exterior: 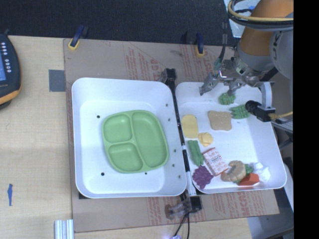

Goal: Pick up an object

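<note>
While spread wide and empty, two-finger metal gripper (222,86) just above small knobbly green plastic broccoli (227,98): probably light, stiff, best pinched across its crown.

This is a robotics lab set up for grasping trials, not a home or kitchen. A sheet of brown cardboard (124,54) is held to the pale wooden counter (30,148) by blue and yellow spring clamps (76,38), and two shallow white plastic bins (79,133) sit on it side by side. A black and orange handheld control pendant (7,68) lies at the counter's left edge, and the food in the right bin is small plastic toy food (219,120).
</note>
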Controlling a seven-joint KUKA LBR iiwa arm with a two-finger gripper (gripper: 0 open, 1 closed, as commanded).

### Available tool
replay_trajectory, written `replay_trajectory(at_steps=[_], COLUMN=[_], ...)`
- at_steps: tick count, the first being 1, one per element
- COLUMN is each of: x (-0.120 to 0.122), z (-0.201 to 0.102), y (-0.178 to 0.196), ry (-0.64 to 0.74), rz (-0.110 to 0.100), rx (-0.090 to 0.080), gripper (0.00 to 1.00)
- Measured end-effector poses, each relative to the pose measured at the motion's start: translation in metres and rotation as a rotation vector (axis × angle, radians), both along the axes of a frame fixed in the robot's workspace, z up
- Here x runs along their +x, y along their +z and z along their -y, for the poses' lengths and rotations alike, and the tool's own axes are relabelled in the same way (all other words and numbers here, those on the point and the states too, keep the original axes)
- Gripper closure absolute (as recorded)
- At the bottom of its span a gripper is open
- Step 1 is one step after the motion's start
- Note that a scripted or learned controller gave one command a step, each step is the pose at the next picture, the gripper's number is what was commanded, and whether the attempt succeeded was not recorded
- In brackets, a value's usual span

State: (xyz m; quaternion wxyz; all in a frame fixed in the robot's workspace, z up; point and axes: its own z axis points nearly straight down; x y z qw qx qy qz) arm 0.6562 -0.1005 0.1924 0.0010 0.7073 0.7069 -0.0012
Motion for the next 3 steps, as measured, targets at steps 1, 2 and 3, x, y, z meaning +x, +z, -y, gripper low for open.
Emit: replay_trajectory(at_steps=[1, 2, 3], x=[-0.003, 0.000, 0.000], z=[0.063, 0.061, 0.061], y=[-0.089, -0.072, -0.073], ry=[0.000, 0.006, 0.007], rz=[-0.012, -0.004, -0.005], rx=[0.001, 0.000, 0.001], gripper=[0.00, 1.00, 0.00])
